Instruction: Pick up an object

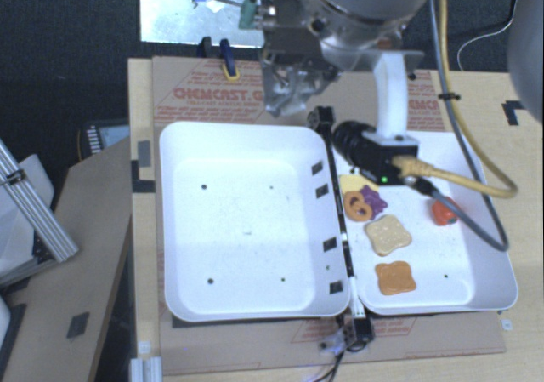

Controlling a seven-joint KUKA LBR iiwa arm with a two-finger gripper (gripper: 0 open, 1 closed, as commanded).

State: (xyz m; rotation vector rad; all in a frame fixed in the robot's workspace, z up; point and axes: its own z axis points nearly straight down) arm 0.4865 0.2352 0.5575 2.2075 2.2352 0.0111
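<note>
The likeliest things to lift all lie in the right bin (463, 274), grouped toward its left wall. A pale toast slice (388, 234) lies flat near the middle of that wall. A browner toast slice (395, 277) lies flat closer to the near edge. Just beyond the pale one, a purple lump (374, 199) touches a small orange ring-shaped piece (356, 208). A red piece (443, 213) sits apart toward the right wall.

They look like toy food, so I judge them light, fairly stiff and not fragile. The two slices are thin and lie flat on a smooth floor, so they may slide or slip out; the best hold would be across opposite edges. The purple lump stands taller and looks easier to pinch, though the ring touching it could get nudged. The red piece has clear space on all sides, which makes it the cleanest target.

The claw (289, 99) hangs over the far edge of the left bin (246, 227), well apart from all these things. It is blurred, so I cannot tell whether it is wide or narrow, and nothing is seen in it.
</note>
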